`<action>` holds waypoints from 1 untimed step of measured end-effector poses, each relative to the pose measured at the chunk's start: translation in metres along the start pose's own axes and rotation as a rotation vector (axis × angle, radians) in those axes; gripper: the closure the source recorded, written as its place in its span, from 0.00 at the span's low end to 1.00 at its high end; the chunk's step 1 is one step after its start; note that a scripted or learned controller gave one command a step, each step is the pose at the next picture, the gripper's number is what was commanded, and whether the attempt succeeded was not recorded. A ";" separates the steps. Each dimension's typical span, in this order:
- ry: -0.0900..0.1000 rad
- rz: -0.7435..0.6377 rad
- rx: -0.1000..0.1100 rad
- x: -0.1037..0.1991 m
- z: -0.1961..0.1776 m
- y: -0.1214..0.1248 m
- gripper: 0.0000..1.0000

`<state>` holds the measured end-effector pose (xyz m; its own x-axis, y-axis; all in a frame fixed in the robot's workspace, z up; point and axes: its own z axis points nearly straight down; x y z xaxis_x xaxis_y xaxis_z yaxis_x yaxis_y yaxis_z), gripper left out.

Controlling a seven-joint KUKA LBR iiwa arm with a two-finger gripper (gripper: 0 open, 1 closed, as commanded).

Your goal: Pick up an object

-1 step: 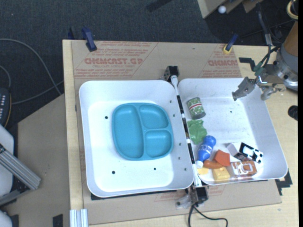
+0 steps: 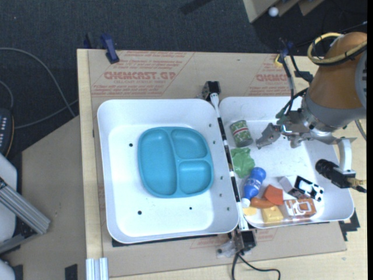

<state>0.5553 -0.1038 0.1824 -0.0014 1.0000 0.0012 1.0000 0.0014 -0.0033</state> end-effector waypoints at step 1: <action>0.000 0.001 -0.003 0.011 0.098 -0.020 0.00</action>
<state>0.5352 -0.0931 0.0849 0.0000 1.0000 0.0009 1.0000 0.0000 -0.0007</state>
